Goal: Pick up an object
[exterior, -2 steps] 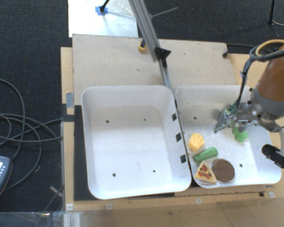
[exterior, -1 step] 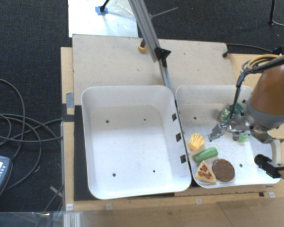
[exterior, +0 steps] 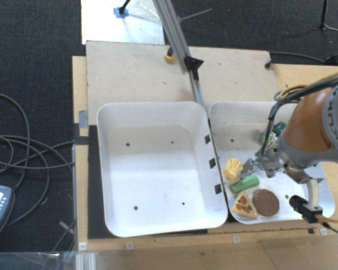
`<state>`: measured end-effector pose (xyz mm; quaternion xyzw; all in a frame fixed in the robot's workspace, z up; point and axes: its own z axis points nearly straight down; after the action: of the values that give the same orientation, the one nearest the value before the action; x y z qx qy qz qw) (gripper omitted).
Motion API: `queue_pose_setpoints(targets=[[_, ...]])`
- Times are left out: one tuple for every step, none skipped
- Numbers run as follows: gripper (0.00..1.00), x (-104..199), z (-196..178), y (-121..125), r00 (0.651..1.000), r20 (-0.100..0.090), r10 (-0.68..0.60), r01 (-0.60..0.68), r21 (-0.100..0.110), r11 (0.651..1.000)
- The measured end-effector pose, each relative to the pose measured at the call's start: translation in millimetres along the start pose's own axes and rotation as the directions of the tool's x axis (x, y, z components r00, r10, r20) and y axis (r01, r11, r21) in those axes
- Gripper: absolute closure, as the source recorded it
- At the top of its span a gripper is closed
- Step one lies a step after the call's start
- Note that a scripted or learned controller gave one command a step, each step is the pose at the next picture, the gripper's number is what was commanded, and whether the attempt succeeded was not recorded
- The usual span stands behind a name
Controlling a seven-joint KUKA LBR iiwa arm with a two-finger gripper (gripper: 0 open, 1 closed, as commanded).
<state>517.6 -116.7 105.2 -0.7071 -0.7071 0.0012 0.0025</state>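
Several toy foods lie in the near left part of the right bin (exterior: 236, 117). They are a yellow ridged piece (exterior: 233, 167), a green cylinder (exterior: 245, 183), a pizza slice (exterior: 244, 205) and a brown round patty (exterior: 266, 202). My gripper (exterior: 252, 165) hangs low in this bin, just right of the yellow piece and right above the green cylinder. The grey wrist and orange band (exterior: 304, 128) cover the bin's right side. I see nothing gripped.
The left bin (exterior: 104, 151) stands beside the right one, and they share a raised middle wall with black clips. A slanted metal pole (exterior: 177, 32) runs down from the top to the bins' far junction. Cables lie on the floor at left.
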Motion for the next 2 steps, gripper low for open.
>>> queue_pose_setpoints(targets=[[1.0,-1.0,-14.1,2.1,1.0,0.002,0.0,0.0,-0.008,1.0],[1.0,-3.8,-78.1,5.8,1.0,0.004,-0.005,0.005,-0.013,1.0]])
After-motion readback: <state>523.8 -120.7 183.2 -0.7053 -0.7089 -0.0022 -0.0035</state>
